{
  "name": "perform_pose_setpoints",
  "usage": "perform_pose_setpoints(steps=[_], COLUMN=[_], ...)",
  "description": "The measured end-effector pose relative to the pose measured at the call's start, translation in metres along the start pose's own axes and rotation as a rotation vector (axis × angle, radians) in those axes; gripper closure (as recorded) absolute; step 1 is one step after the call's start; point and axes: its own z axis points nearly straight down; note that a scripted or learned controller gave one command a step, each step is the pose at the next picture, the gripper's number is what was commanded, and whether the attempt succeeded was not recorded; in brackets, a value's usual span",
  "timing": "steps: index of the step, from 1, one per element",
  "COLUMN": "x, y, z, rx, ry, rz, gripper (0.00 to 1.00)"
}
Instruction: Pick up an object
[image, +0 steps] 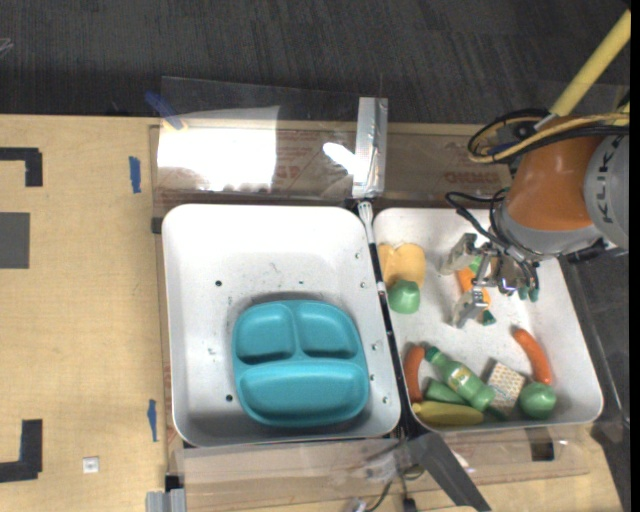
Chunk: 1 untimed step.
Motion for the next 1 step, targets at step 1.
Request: perform_pose_setpoints(steps=[1], x=[-0.0036], y=[0.0009], z=[-0.0106], rx=[0.002], ry=[-0.009], rz=[-0.002], gripper=[1.00])
